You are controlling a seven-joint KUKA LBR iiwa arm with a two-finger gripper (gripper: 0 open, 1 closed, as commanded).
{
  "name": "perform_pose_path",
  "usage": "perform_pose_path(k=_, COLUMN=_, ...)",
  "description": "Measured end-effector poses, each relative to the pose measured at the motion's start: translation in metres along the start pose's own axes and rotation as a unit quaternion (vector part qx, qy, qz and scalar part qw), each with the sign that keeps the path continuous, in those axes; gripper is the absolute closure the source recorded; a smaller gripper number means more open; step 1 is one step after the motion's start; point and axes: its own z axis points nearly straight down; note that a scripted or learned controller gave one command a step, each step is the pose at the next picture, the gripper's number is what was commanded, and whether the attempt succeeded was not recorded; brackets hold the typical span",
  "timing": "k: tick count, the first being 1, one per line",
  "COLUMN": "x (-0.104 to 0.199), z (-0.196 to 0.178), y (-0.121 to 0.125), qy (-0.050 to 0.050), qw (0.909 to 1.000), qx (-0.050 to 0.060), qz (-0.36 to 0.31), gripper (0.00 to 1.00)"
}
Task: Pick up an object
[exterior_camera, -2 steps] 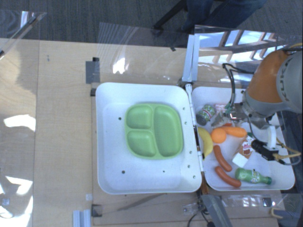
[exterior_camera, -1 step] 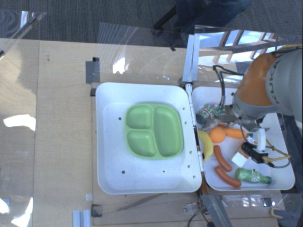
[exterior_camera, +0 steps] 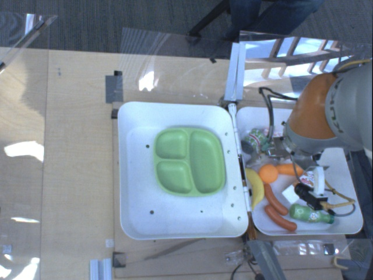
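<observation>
I can't tell my pincer's (exterior_camera: 274, 147) state; nothing looks lifted, with the orange (exterior_camera: 268, 173) just below it unpicked.

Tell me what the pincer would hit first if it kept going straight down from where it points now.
Probably the orange, or the bin floor beside it. The pincer hangs over the right bin's upper left, by a crumpled wrapper. Depth is hard to judge from this slanted view.

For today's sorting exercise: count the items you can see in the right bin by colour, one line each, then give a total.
Yellow: 1, banana
Orange: 1, carrot
Red: 2, sausages
Green: 1, bottle
Total: 5; others may be hidden under the arm.
</observation>
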Motion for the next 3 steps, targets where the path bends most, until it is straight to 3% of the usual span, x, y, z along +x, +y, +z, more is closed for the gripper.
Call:
perform_pose_path(k=1, x=0.0100, z=-0.0008, y=-0.0197, qy=0.000, qw=0.9999, qx=-0.001, qz=0.013, gripper=0.00)
perform_pose_path(k=3, x=0.0112, z=-0.0010, y=-0.0270, qy=0.000, qw=1.0000, qx=-0.002, qz=0.008, gripper=0.00)
